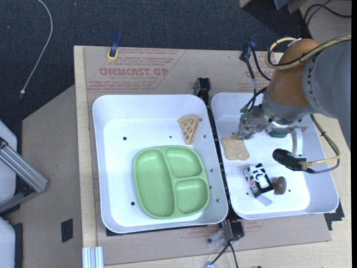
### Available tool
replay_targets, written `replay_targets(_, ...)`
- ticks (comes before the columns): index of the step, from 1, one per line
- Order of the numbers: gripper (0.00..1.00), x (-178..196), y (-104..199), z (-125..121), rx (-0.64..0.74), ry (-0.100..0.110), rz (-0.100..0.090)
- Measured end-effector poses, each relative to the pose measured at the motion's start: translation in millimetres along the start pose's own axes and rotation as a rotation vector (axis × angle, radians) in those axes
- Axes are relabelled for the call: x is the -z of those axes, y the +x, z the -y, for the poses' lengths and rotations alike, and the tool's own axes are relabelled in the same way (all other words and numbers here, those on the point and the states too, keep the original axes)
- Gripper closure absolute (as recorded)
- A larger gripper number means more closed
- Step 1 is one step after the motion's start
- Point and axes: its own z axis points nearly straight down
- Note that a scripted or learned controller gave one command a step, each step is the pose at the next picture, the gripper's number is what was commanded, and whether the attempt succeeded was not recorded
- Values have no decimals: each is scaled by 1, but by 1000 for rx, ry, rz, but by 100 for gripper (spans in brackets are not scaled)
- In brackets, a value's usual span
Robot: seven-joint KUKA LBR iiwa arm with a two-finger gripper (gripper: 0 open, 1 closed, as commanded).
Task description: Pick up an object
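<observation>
The arm (pixel 312 71) enters from the upper right of the frame. Its pincer (pixel 245 128) hangs low in the right bin (pixel 318 202), just above a flat tan slice (pixel 235 148) near the bin's left wall. Whether the pincer is released or clenched cannot be told from here. Lower in the same bin lie a small black-and-white item (pixel 256 178) and, touching it, a brown round piece (pixel 279 185). The left bin (pixel 111 149) holds a green sectioned plate (pixel 170 180) at centre frame, with a wedge-shaped sandwich piece (pixel 189 128) above it.
</observation>
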Motion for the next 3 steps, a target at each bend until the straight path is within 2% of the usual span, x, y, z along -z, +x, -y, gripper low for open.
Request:
replay_targets(1, 100, 45, -6, 2, -1, 3, 5)
replay_targets(3, 100, 160, -5, -2, 2, 0, 5)
